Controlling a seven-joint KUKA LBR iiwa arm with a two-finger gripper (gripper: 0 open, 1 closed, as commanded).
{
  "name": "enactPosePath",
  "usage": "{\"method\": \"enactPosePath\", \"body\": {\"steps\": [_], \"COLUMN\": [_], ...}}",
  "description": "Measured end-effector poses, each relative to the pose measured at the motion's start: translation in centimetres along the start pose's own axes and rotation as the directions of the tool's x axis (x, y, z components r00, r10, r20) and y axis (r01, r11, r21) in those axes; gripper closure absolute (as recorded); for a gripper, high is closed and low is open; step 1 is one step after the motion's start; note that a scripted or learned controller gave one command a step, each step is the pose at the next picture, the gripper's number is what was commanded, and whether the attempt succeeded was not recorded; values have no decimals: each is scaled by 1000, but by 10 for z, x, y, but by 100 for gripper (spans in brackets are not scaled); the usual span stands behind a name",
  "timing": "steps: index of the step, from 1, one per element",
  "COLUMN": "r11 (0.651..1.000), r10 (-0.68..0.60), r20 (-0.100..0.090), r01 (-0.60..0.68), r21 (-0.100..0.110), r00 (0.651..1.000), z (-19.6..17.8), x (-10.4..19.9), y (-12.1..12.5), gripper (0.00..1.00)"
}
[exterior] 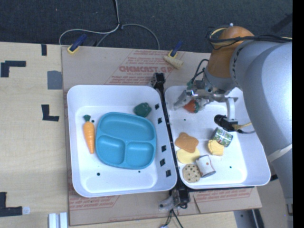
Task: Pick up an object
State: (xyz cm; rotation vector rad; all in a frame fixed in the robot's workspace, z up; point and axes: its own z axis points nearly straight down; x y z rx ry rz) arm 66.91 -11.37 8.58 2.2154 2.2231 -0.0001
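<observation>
Camera view, slanted downward: brown cardboard sheet (pixel 137 69) with faint red printing I cannot read underlies two glossy white plastic bins. Left bin (pixel 76 127) holds a smooth blue sectioned tray (pixel 126 140). Metal gripper (pixel 190 100) grasps a small red-orange object (pixel 190 107) in the right bin (pixel 251 170).

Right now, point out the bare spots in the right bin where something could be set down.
Right bin: bare floor at the near right corner, beside the small can, and a strip between the pincer and the bread slice. Crowded where bread, cookie and can cluster.
</observation>
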Motion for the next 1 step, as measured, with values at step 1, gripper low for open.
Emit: {"method": "enactPosePath", "body": {"steps": [1], "r11": [1000], "r10": [1], "r20": [0], "r01": [-1], "r21": [1], "r00": [1000], "z": [-10], "x": [-1], "y": [0], "gripper": [100]}}
